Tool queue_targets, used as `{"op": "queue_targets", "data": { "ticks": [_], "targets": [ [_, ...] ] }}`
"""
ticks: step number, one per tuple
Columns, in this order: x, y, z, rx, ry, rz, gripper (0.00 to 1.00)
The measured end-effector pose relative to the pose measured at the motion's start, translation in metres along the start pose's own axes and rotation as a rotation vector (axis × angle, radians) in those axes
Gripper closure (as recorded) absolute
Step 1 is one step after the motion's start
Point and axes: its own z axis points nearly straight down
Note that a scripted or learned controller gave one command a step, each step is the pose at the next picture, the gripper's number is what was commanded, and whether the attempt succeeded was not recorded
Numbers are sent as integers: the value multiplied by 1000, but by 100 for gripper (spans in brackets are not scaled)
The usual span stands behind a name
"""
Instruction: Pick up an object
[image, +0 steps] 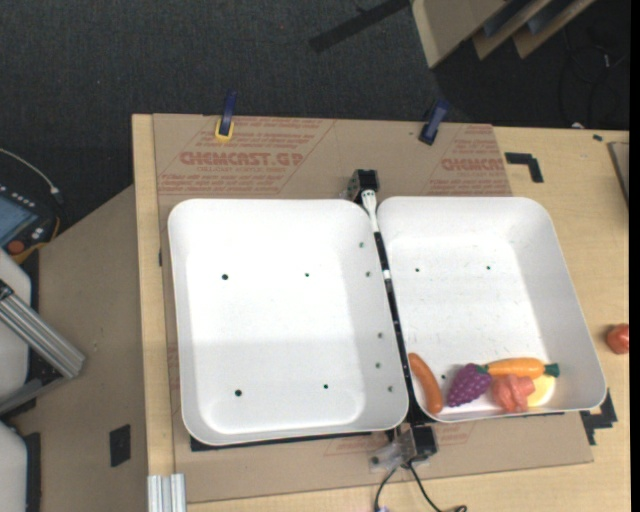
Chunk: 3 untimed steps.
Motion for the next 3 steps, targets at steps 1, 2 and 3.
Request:
{"op": "queue_targets", "data": {
  "ticks": [1, 2, 3],
  "targets": [
    [0, 1, -7, 2, -1, -1, 100],
    [1, -21, 5, 13, 6, 1, 100],
    [1, -20, 4, 12, 5, 0, 100]
  ]
}}
